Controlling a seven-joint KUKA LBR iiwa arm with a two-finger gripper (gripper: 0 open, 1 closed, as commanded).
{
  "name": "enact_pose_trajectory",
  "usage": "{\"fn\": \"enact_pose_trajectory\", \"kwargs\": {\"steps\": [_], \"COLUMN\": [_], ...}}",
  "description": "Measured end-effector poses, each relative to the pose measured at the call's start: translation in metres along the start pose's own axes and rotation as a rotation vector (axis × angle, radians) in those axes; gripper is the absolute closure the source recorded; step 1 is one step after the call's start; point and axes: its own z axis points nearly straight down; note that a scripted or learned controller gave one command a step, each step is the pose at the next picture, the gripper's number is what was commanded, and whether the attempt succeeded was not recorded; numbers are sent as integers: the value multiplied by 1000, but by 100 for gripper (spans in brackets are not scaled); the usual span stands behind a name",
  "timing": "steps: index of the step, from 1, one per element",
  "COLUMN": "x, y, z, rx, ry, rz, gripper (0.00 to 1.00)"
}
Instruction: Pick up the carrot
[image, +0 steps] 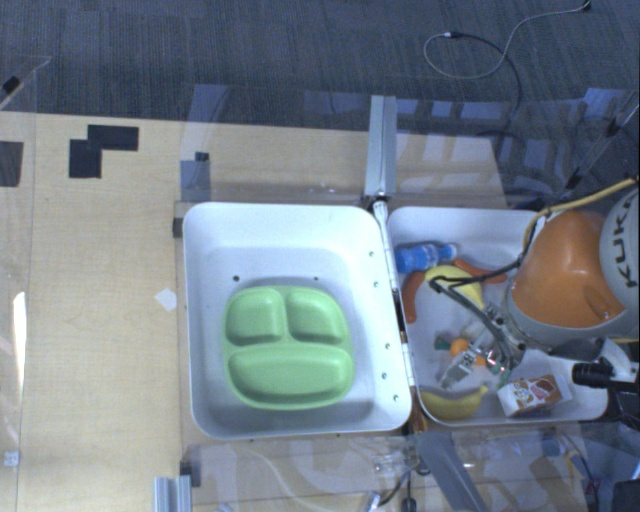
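The carrot (458, 347) is a small orange piece with a green tip, lying in the lower middle of the right bin (480, 225). My gripper (468, 366) hangs low over that bin, just right of and below the carrot, and seems to touch or nearly touch it. The grey arm with its orange band (565, 270) reaches in from the right and hides the bin's right part. Nothing can be seen lifted off the bin floor.
Around the carrot lie a banana (452, 403) at the front wall, a small carton (528, 394) to the right, and a blue bottle (424, 256) and a yellow item (455, 275) at the back. The left bin (200, 300) holds a green divided plate (288, 346).
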Motion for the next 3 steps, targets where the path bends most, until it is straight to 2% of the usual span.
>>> {"fn": "enact_pose_trajectory", "kwargs": {"steps": [1, 2, 3], "x": [6, -3, -45], "y": [50, 0, 3], "z": [-158, -72, 1], "rx": [2, 5, 0], "ry": [10, 14, 7], "rz": [-179, -128, -449], "gripper": [0, 0, 0]}}
